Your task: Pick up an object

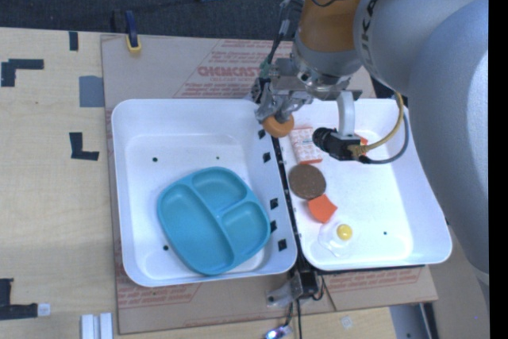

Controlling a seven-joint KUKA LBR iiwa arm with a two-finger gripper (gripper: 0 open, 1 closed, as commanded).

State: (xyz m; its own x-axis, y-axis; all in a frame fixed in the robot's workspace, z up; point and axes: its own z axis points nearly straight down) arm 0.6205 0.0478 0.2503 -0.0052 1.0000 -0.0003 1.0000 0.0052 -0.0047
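Small orange object (278,125) held between the fingers above the bins' divider.

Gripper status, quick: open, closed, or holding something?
Gripper: hangs above the seam between the two bins, with a small orange object right at its tip; whether it is gripping that object cannot be told.

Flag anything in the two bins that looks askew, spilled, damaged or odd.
Nothing looks spilled or damaged. The blue divided plate lies skewed in the left bin. The end effector sits over the divider, with a small orange object right beneath it.
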